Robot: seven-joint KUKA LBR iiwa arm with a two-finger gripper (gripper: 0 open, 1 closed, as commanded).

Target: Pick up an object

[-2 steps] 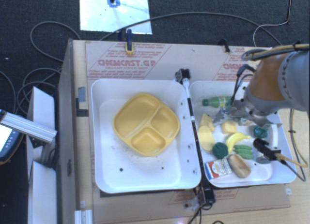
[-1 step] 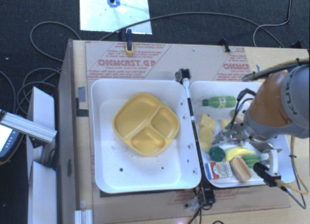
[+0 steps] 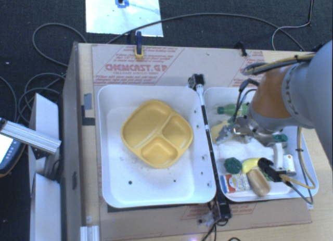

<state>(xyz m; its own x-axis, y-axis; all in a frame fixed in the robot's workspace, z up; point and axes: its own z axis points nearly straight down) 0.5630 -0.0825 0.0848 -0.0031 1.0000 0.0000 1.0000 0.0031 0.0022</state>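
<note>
My gripper (image 3: 227, 132) hangs low over the left part of the right bin (image 3: 307, 154), with the grey arm and its orange band coming in from the right. It sits right at a yellow item (image 3: 220, 128) by the bin's left wall; whether it touches that item is unclear. A green bottle (image 3: 228, 110) lies just behind it. Toward the front lie a dark green lump (image 3: 232, 165), a small yellow piece (image 3: 251, 163), a brown oblong piece (image 3: 258, 181) and a red and white packet (image 3: 235, 183). A teal object (image 3: 280, 138) peeks out under the wrist.
The left bin (image 3: 119, 182) holds a yellow divided plate (image 3: 157, 133) near its middle. A raised divider (image 3: 207, 136) separates the two bins. Cables run across the dark floor behind the bench.
</note>
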